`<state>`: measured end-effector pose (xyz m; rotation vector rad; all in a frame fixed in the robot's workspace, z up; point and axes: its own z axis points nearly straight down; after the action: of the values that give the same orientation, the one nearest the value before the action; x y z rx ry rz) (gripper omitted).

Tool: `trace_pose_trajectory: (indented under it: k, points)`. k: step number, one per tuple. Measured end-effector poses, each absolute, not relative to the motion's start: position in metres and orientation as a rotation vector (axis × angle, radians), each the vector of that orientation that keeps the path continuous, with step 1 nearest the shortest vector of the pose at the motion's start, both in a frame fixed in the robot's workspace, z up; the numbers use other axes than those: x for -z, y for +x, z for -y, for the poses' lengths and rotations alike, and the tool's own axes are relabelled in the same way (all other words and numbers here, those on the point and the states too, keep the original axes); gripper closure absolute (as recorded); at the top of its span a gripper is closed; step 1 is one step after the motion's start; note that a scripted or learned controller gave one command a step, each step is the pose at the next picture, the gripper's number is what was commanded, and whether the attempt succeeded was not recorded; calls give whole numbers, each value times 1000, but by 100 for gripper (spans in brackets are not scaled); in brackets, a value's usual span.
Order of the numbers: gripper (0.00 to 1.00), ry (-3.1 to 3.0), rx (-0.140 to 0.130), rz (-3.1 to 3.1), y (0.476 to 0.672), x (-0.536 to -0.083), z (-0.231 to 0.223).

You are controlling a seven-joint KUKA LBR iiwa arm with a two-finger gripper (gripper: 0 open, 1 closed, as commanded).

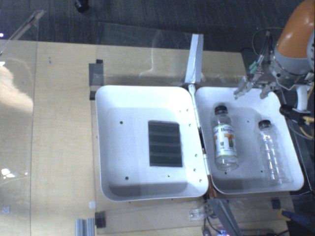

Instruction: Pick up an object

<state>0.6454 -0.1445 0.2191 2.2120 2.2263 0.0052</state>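
Observation:
Two clear plastic bottles lie in the right bin [246, 181]. The labelled bottle [225, 139] has a black cap pointing to the back and a white, green and orange label. The plain bottle [270, 154], also black-capped, lies near the bin's right wall. A dark ribbed rectangular pad [165, 143] lies flat in the middle of the left bin [113, 132]. My gripper [256, 85] hangs over the back edge of the right bin, behind both bottles and apart from them, with its thin fingers spread and nothing between them.
A grey upright divider [194, 58] stands behind the seam between the bins. Clear acrylic panels cover the bench at left. Cables hang at the far right by the arm [295, 33]. A black block [97, 73] sits at the left bin's back corner.

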Motion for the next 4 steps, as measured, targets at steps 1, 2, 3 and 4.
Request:
trace_pose_trajectory:
  k: [1,2,3,4]
  points:
    - [0,2153,-10,-2279,640,-88,115]
    - [0,2449,-10,-1957,672,-104,140]
    - [0,2235,-15,-2198,607,-89,81]
    - [100,2229,-28,-2192,611,-102,81]
